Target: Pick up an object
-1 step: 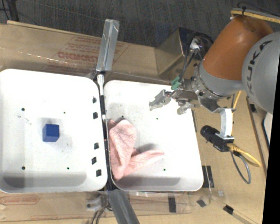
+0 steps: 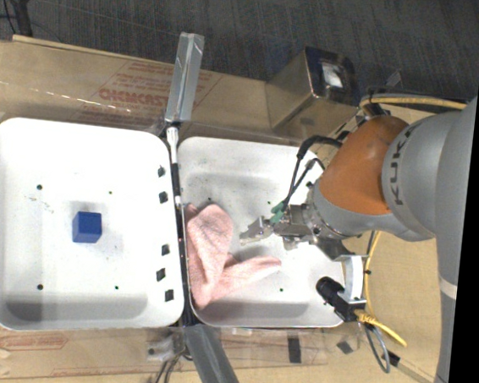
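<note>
Dark carpet floor [image 2: 241, 16] is stretching beyond the bench, where flattened cardboard [image 2: 81, 76] is lying under even light.

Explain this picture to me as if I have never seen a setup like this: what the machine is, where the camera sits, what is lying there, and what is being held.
One camera looks down at a slant on a bench with two shallow white bins side by side. The grey robot arm with an orange band reaches in from the right; at its end is a two-finger gripper, a metal claw for grasping. It hangs over the right-hand white bin, just beside a crumpled pink cloth that lies against that bin's left wall. A small blue cube sits alone in the left-hand white bin. I see nothing between the claw's fingers, so nothing appears held.
</note>
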`<state>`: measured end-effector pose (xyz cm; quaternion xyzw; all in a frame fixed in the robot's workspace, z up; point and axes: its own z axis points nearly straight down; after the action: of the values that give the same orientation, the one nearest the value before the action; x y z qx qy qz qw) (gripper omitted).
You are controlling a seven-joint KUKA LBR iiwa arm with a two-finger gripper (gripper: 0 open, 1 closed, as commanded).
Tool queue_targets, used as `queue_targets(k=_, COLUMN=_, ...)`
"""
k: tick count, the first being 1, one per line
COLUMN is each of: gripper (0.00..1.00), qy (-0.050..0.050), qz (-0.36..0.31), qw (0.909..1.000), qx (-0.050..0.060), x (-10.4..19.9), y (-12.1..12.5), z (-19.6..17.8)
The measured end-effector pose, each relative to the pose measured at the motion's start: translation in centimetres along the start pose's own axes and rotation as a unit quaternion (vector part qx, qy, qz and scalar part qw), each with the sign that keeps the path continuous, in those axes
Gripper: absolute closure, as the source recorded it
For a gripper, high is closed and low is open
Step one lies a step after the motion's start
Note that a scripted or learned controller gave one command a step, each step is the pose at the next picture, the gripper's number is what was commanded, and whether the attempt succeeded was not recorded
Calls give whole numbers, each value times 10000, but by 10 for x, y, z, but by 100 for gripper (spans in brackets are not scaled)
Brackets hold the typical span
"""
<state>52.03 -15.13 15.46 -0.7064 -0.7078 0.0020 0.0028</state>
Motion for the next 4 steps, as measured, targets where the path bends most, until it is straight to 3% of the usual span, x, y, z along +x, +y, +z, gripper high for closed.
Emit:
queue_targets(k=1, gripper=0, qy=0, qz=-688, qw=9976, qx=-20, x=-50, y=-3, z=63)
queue_targets(k=2, gripper=100, qy=-5, qz=-714, qw=9974, qx=-18, x=-50, y=-2, z=53)
queue_targets(k=3, gripper=0, qy=-6, qz=-715, qw=9974, qx=-19, x=-50, y=-2, z=53)
queue_targets(k=4, gripper=0, qy=-5, qz=-1061, qw=9944, qx=-20, x=5, y=1, z=63)
